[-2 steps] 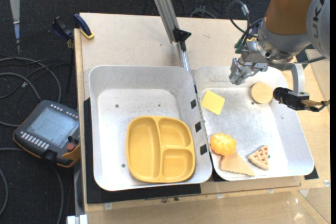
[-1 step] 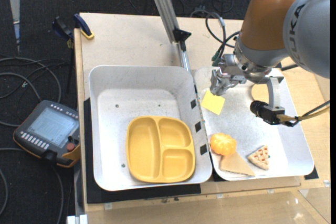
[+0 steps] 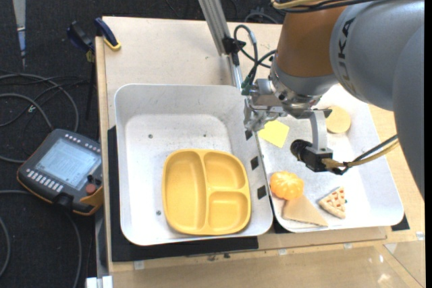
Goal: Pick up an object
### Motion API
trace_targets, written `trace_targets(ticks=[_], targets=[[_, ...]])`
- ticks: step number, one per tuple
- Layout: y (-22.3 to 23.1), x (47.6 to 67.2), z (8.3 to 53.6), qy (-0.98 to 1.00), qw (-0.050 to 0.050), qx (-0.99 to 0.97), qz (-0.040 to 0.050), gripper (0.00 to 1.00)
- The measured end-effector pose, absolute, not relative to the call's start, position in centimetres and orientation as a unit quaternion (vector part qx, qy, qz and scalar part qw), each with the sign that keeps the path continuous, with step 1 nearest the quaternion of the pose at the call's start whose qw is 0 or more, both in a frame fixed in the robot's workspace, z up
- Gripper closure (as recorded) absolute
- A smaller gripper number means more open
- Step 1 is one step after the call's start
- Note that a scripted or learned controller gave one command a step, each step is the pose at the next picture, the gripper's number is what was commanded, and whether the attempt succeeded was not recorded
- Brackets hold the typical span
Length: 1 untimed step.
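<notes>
We see the claw low over the right bin's upper left corner, just above a yellow cheese slice; its state we cannot tell. Lower in that bin lie an orange, a sandwich wedge, a pizza slice. The left bin holds a yellow divided plate, open floor above it.
</notes>
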<state>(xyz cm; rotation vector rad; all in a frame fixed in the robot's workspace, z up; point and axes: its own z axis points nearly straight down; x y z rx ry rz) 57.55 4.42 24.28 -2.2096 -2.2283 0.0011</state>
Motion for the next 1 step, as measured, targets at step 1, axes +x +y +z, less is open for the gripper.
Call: trace_targets(ticks=[1], targets=[[8.80, 56.24, 23.55, -0.710, 0.002, -0.704, 0.0003, 1.00]])
